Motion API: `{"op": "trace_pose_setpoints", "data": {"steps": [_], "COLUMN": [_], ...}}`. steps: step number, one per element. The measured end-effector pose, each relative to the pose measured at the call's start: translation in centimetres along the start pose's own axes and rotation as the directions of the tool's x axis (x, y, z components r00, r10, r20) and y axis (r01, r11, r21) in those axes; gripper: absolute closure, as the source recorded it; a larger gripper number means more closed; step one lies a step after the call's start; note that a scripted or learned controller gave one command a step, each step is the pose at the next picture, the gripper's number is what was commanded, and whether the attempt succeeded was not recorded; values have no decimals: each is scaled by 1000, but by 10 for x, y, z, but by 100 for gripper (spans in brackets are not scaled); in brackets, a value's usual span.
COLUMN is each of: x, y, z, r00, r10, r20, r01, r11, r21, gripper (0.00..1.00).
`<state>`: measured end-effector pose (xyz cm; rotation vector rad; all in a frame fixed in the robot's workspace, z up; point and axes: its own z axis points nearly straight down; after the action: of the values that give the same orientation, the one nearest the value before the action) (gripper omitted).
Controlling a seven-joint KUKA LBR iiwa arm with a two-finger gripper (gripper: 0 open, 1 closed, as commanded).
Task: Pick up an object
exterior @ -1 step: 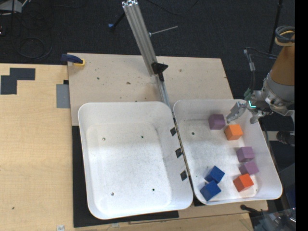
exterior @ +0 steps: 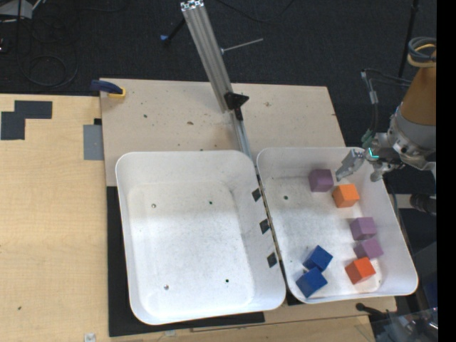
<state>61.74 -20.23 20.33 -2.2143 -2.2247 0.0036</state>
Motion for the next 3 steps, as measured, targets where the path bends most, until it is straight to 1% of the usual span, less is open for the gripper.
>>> {"op": "trace_pose_setpoints", "data": {"steps": [1,2,3], "x": [-1,-1,-2], "y": [-3,-5,-1], "z": [44,81,83], "r00": [1000,1000,1000], "r10": [4,5,6], "r20": [-1,6,7], "r01": [-4,-4,-6], "r11": [1000,1000,1000], "r21": [4,-8,-23], "gripper": [0,0,0]}}
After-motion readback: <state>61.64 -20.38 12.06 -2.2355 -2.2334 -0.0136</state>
